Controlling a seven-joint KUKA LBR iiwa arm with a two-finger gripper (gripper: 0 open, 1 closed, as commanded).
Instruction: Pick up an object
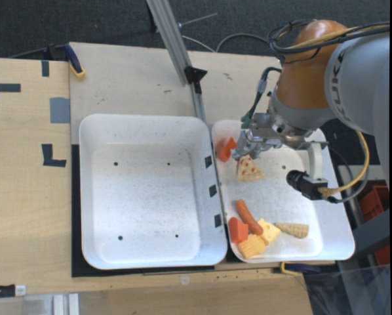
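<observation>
We see the gripper [252,147] low over the pizza slice [250,170], an orange block [225,149] just beside it; we cannot tell its finger state. We judge the flat slice may slip, or the block get nudged. The right bin [337,241] also holds a sausage [249,217] and cheese [270,231]. The left bin [91,176] sits beyond the block.
</observation>
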